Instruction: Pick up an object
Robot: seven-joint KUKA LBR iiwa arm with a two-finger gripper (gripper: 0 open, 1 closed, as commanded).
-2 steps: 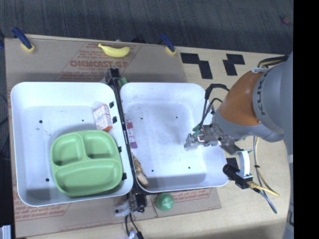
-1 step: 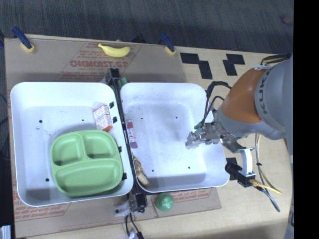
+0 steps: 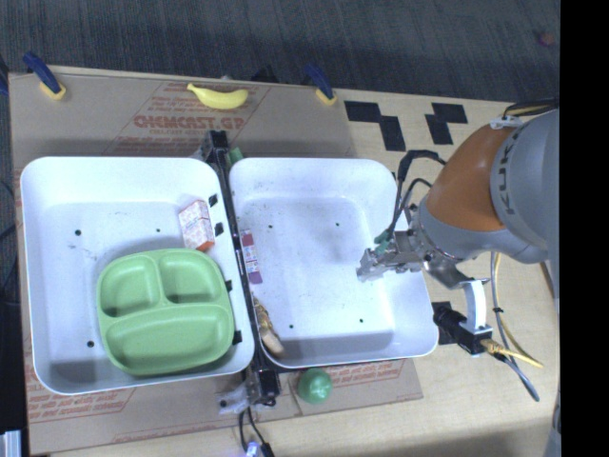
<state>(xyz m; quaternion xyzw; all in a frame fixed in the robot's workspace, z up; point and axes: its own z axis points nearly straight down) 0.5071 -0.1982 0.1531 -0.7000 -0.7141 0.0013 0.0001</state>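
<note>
Two white bins, side by side on a sheet of printed cardboard [image 3: 152, 122] laid over the bench.

Clips: two blue, on the cardboard's far edge; one [image 3: 43, 74] at its left corner, one [image 3: 319, 82] toward the right end.

Banana [image 3: 218, 95]: one, yellow, lying on the cardboard beyond the left bin's far edge.

Left bin [image 3: 38, 255]: holds two things. One green divided plate [image 3: 166, 307], three compartments, flat on the floor toward the near right corner. One small orange-and-white carton [image 3: 195, 225], touching the plate's far rim, close to the right wall.

Between the bins: one black bar [image 3: 228, 217] along the shared wall, with one small red-and-white packet [image 3: 249, 255] lying against it on the right bin's side.

Right bin [image 3: 314, 174]: one tan oblong thing [image 3: 266, 333] at the near left corner, too small to identify.

Green ball [image 3: 314, 386]: one, on the cardboard just outside the right bin's near edge.

Arm [image 3: 495, 198]: one, grey with orange band, over the right bin's right edge. Gripper [image 3: 371, 265] sits above the bin floor near the right wall; how far apart its tips stand cannot be told. Well apart from every loose object.
</note>
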